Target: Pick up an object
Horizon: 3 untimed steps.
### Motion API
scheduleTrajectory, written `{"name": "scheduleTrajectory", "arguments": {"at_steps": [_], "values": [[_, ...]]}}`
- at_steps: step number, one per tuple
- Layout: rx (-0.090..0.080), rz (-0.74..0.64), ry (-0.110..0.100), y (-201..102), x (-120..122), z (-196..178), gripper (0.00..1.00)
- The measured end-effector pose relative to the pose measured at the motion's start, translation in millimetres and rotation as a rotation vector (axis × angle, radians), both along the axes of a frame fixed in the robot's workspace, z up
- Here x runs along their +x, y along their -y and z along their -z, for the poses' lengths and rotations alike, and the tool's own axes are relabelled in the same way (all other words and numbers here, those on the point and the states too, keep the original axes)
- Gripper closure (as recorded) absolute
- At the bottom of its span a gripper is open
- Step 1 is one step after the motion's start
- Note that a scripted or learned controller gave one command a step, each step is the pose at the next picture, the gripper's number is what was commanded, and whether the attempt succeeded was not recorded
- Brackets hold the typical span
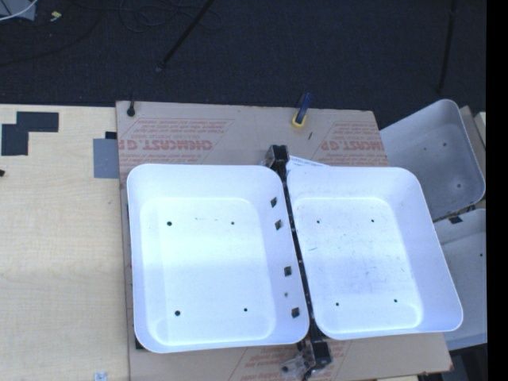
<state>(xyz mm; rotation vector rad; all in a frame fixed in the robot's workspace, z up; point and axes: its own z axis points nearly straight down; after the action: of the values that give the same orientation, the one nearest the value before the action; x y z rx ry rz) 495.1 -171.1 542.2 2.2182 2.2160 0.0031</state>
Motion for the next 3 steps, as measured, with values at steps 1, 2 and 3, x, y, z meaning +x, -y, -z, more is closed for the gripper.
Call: {"name": "scheduleTrajectory", "arguments": {"at_steps": [1, 2, 3], "values": [[0.003, 0.002, -0.009, 40, -20, 5, 1.00], [0.009, -0.007, -0.023, -33, -7, 173, 1.00], [0.000, -0.002, 0.001, -27, 10, 85, 1.00]]}}
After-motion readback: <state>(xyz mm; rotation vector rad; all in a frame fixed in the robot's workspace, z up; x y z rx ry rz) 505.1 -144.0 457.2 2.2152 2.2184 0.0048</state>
